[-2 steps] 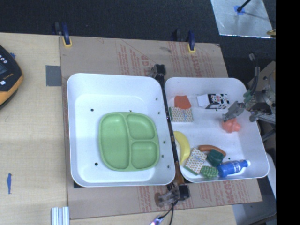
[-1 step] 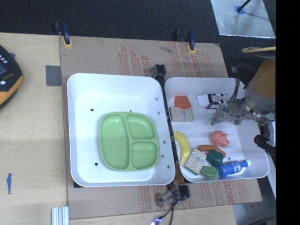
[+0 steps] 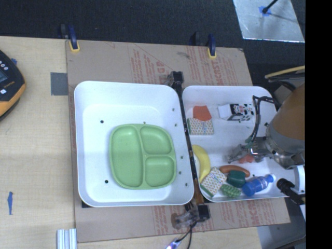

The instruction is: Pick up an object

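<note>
Right now the gripper [image 3: 243, 153] is hanging low inside the right-hand bin [image 3: 225, 93], and every place below is being given relative to that bin. Its grey fingers are reaching toward the bin's middle, over bare white floor, and whether they are parted or closed I cannot tell; nothing is showing between them.

Candidate objects are crowding the bin's near edge: a banana [image 3: 202, 161] lying against the left wall, a patterned block [image 3: 212, 180] at the near-left corner, a green piece [image 3: 236, 178] and an orange carrot-like piece [image 3: 234, 169] just beside it, and a blue bottle [image 3: 257, 184] toward the near-right. Toward the far side, an orange-topped patterned block [image 3: 201, 120] is sitting near the left wall and a small white packet [image 3: 236, 110] near the far wall.

The main risk, as I judge it, is the fingers closing on nothing, since they are sitting between the two clusters. Descending into the near cluster could be wedging a finger on two touching items, nudging them apart or lifting one by a corner so it slips. The round bottle could be rolling away.
</note>
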`<state>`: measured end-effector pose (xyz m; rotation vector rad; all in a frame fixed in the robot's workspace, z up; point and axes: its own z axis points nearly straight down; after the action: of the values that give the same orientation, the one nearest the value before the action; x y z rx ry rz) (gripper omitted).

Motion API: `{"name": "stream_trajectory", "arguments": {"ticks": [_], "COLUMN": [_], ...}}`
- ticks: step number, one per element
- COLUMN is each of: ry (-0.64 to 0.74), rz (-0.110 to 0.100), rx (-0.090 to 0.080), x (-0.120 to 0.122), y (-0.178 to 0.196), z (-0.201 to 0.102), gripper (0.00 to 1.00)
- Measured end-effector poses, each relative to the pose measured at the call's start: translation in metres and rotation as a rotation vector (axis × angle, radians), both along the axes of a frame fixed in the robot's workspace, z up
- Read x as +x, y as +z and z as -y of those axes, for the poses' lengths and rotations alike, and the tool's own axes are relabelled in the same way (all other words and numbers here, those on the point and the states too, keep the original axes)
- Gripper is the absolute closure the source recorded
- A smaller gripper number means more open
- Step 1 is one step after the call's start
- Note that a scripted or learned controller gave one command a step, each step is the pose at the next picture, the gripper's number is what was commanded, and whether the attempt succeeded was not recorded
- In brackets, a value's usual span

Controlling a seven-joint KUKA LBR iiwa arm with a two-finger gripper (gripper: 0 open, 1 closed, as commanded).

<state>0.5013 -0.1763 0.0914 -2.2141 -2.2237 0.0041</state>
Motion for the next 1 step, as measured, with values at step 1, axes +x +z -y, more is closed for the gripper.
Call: {"name": "stream_trajectory", "arguments": {"ticks": [1], "ry": [0.004], "rz": [0.0], "rx": [-0.001], "x": [0.0005], "y": [0.0109], "z": [0.0011], "gripper": [1.0]}}
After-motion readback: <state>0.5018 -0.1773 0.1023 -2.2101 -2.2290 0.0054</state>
